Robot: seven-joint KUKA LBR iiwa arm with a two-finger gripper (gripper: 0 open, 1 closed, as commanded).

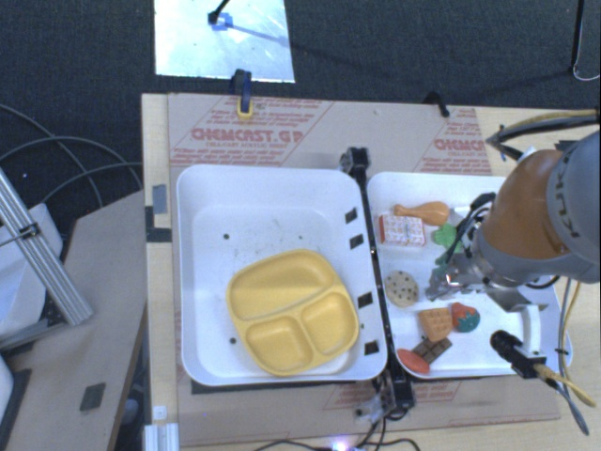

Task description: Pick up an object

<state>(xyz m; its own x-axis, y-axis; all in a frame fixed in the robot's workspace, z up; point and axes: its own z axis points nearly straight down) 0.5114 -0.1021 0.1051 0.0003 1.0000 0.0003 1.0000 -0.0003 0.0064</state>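
Approach step: end effector [443,280] poised low over right bin [554,350], just above toast piece [435,322]; opening impossible to tell. Next: descend and close on toast piece.

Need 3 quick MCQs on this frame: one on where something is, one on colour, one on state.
1. Where does the yellow tray lie?
A. in the left bin
B. in the right bin
C. on the floor

2. What colour are the two bins?
A. blue
B. white
C. black

3. How does the yellow tray sit?
A. flat, compartments facing up
B. standing on edge
C. flipped upside down

Answers:
1. A: the tray lies inside the left bin, while the small toy foods, such as the cookie, are in the right bin.
2. B: both bins have white walls and floors.
3. A: its three hollow compartments are open to the camera and its rim lies level on the bin floor.
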